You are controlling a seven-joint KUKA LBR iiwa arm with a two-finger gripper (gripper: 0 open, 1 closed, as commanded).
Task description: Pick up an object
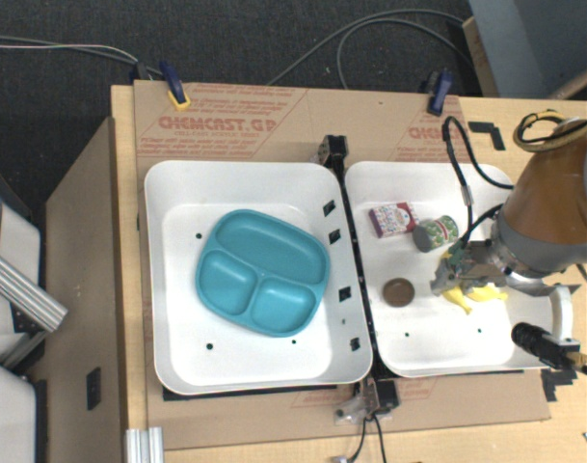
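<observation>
Left bin (pixel 168 258): holds teal plate (pixel 262 272), three compartments, lying flat near centre, slightly turned. Black clips along the divider (pixel 349 249) between bins.

Right bin (pixel 409 355): purple packet (pixel 390 220) near the back, left of middle. Just right of it, green can (pixel 436 232) on its side, grey end toward the packet (touching or a hair apart, cannot tell). Brown disc (pixel 399 292) lying flat nearer the front, apart from both. Yellow piece (pixel 472 297) (banana-like) right of the disc, partly covered by the gripper.

Gripper (pixel 454 276): low over right bin, just above and against the yellow piece, right of the disc, below the can. Finger spread not readable from this angle; cannot tell whether anything is gripped. Nothing visibly lifted off the bin floor.

Arm (pixel 553 210): entering from right, orange band above grey wrist, black cable looping up from the gripper toward the bin's back edge.

Bench (pixel 274 114): brown board with red lettering behind bins, blue clamp (pixel 174 85) at back left, another (pixel 439 92) at back right.
</observation>
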